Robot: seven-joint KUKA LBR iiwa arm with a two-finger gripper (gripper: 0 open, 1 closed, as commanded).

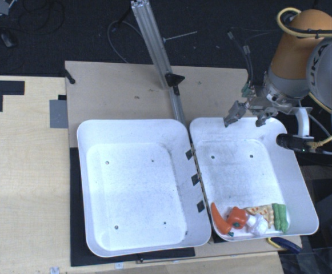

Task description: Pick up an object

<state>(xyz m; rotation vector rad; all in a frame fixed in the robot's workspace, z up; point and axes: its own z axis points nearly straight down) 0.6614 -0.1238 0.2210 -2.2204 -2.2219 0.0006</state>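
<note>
Hand open, above right bin

pincer spread open above right bin's far rim — toys heaped in near corner

One camera sits high above my bench and looks down at a slant. It sees both white bins, the left bin and the right bin, side by side, not very close. My arm comes in from the right side of the picture, near the top
</note>
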